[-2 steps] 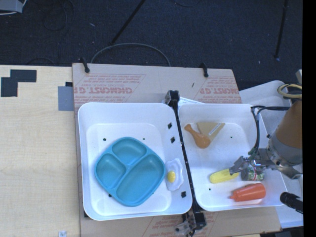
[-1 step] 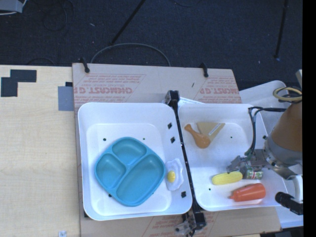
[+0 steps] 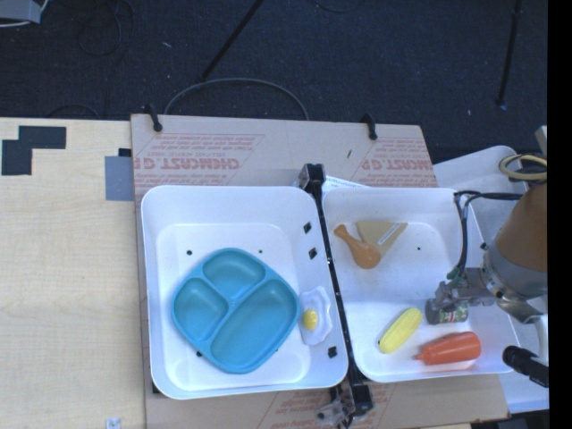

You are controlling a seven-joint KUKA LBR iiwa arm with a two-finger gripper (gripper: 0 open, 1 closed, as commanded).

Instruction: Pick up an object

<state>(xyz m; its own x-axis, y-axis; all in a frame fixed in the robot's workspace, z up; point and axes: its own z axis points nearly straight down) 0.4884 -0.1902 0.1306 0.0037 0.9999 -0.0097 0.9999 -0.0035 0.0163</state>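
Dark carpet lies behind the surface bearing 2 white bins. Left bin [image 3: 161, 239] holds a blue divided plate [image 3: 235, 309] and fried egg toy [image 3: 312, 318]. Right bin [image 3: 420, 213] holds a corn cob [image 3: 399, 329], carrot [image 3: 449, 349] and drumstick [image 3: 357, 247]. Gripper [image 3: 448, 309] sits low beside the corn; whether its jaws are wide or narrow cannot be told.

- We see a pale wooden bench [image 3: 63, 275] carrying a sheet of printed cardboard [image 3: 268, 155].
- On the cardboard we find two shallow white bins, the left bin [image 3: 170, 213] and the right bin [image 3: 420, 213], touching along a black divider [image 3: 327, 266].
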